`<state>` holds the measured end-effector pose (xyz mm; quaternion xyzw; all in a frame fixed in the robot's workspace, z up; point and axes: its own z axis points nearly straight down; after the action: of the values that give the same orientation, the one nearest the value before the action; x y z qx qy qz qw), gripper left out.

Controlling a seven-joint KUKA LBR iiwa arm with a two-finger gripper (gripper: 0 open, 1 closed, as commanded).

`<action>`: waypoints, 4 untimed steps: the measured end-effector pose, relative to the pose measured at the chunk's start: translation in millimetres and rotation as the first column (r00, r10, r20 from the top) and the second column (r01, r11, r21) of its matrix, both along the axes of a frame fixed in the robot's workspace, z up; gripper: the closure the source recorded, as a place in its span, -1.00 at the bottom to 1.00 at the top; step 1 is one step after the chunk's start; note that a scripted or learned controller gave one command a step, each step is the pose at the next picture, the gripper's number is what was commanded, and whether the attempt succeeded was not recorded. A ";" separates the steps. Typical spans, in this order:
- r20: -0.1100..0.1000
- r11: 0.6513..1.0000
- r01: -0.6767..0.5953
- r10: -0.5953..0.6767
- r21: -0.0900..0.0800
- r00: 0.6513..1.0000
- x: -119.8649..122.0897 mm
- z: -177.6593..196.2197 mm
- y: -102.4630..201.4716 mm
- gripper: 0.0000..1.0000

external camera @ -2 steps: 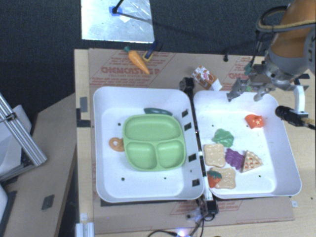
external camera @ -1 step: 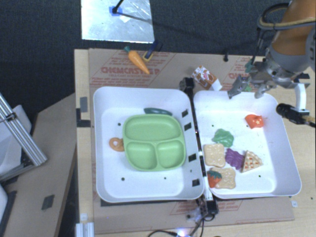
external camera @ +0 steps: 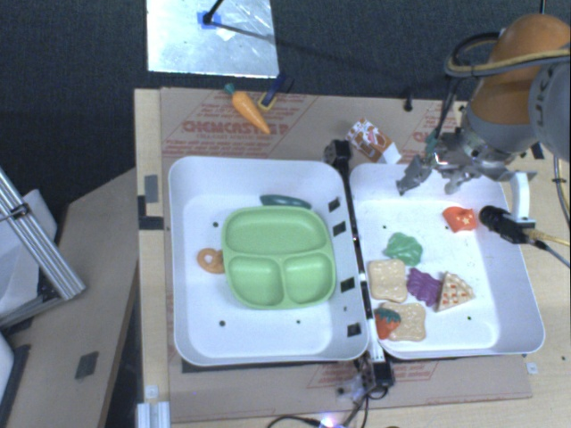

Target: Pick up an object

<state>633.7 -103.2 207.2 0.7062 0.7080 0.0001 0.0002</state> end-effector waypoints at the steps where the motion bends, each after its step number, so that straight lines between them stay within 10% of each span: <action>1: -0.002 1.000 -0.002 0.002 0.000 1.000 -0.1 -59.2 7.5 -1.00; 3: 0.000 1.000 -0.002 0.002 0.000 1.000 6.1 -123.3 9.4 -1.00; 4: 0.004 1.000 -0.003 0.003 0.000 1.000 7.4 -111.1 9.2 1.00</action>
<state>641.1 -94.0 96.1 0.7053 0.7089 0.0013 0.0016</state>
